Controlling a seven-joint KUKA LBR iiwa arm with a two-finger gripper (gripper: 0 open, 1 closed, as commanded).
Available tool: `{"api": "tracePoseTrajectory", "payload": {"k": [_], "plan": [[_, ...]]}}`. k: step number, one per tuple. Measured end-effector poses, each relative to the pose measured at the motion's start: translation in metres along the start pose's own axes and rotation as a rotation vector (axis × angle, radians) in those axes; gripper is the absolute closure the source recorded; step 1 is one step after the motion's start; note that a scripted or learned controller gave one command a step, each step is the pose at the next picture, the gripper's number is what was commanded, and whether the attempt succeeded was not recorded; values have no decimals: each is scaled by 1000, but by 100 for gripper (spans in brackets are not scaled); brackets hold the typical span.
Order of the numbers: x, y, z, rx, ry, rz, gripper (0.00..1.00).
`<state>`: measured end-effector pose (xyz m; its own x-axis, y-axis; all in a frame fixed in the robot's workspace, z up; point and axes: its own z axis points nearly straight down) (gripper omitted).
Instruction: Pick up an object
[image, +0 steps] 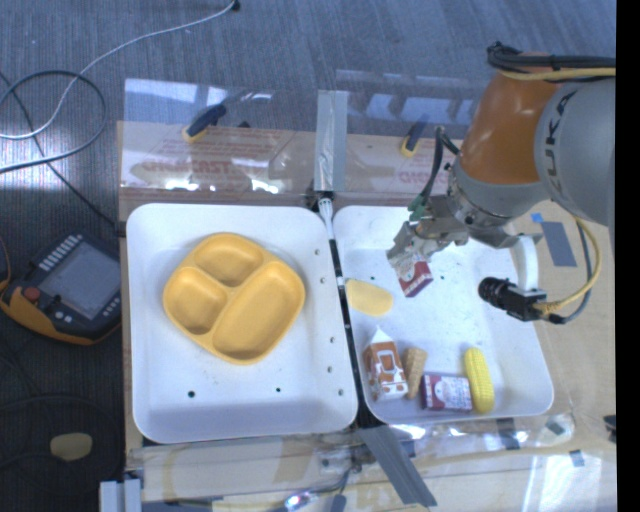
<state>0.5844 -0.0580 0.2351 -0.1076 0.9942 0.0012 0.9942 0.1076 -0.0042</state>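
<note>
Red packet (416, 277) in right bin (520, 400), top hidden under end effector (418, 250); finger state unreadable, grasp unclear. Nearby: yellow piece (369, 297), carton (384, 369), corn (479, 379). Yellow tray (234, 296) in left bin (160, 400).

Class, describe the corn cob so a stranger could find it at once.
Start at the right bin, the one the arm reaches over. Go to its near right corner: the corn cob lies there beside a red packet. It is the one bright yellow, knobbly, elongated item.
</note>
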Motion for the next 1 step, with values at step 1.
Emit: {"api": "tracePoseTrajectory", "payload": {"k": [1], "plan": [[4,-36,-15,2,1,15,100]]}}
